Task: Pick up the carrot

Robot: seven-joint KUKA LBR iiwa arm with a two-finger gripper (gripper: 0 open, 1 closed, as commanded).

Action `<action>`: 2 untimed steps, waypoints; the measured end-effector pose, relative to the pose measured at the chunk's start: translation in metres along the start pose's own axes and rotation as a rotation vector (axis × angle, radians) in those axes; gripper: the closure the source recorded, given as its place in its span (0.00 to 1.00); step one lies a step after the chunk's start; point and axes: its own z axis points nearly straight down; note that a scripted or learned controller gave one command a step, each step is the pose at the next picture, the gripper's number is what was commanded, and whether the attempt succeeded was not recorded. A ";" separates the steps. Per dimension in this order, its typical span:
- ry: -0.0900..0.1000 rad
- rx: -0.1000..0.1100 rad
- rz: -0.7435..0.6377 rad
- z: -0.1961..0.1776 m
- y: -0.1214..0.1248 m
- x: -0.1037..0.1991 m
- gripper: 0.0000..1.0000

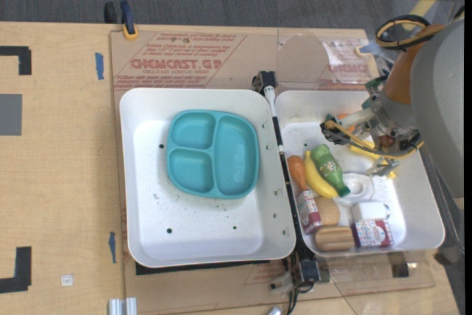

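The arm [442, 96] is thick, smooth and pale grey, with an orange band [398, 77] above the wrist. Yellow and black cables [365, 144] run around its dark gripper [372, 140] end.

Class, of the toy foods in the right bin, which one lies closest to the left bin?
The orange carrot, lying against the right bin's left wall; the banana and green bottle lie further right.

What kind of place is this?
Probably a robot lab, set up for practice. A robot arm reaches over two white bins on a taped bench. One bin holds toy food, like a carrot.
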 end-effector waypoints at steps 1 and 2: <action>-0.001 0.001 0.013 0.000 0.015 -0.092 0.00; 0.002 0.003 0.002 0.000 0.030 -0.027 0.00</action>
